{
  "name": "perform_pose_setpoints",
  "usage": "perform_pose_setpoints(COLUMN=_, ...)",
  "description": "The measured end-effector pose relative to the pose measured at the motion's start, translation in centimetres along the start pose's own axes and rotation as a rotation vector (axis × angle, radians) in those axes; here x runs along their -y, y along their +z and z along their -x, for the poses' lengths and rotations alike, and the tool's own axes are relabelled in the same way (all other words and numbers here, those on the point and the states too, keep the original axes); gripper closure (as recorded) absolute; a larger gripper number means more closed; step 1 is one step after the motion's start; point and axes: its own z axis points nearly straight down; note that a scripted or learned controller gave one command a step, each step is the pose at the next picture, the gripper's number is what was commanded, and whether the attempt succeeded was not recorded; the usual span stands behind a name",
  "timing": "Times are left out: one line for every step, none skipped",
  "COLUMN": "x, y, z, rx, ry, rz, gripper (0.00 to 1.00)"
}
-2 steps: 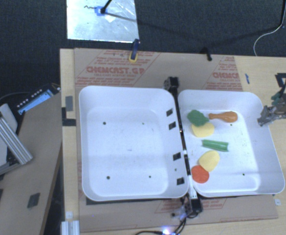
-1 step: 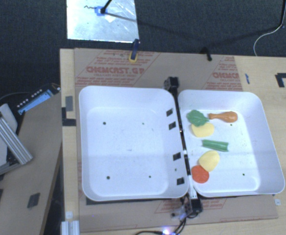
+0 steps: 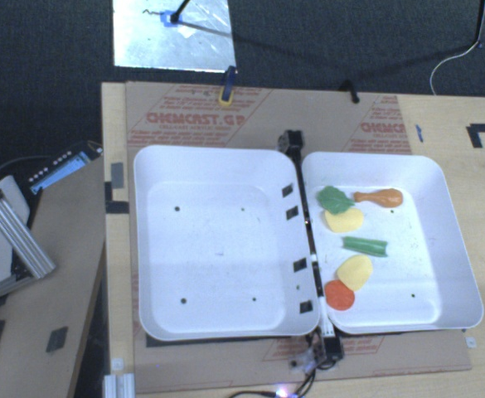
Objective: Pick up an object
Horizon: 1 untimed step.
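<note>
Dark carpet surrounds a cardboard-topped bench (image 3: pixel 225 114) bearing two white bins. At centre-left, the left bin (image 3: pixel 155 222) has a bare floor. At centre-right, the right bin (image 3: pixel 441 222) holds a green leafy piece (image 3: pixel 333 197), an orange drumstick (image 3: pixel 380 196), two yellow pieces (image 3: pixel 343 220) (image 3: pixel 355 271), a green pod (image 3: pixel 365 245) and a red round piece (image 3: pixel 339 295).

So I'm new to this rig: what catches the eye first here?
The bright toy food clustered in the right bin: an orange drumstick, green leaf, green bean, two yellow pieces and a red tomato. The left bin lies beside it.
</note>
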Motion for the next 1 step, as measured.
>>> perform_pose_setpoints(x=-0.13, y=-2.48, z=1.14, rx=0.0, ry=0.004, rz=-0.001, gripper=1.0)
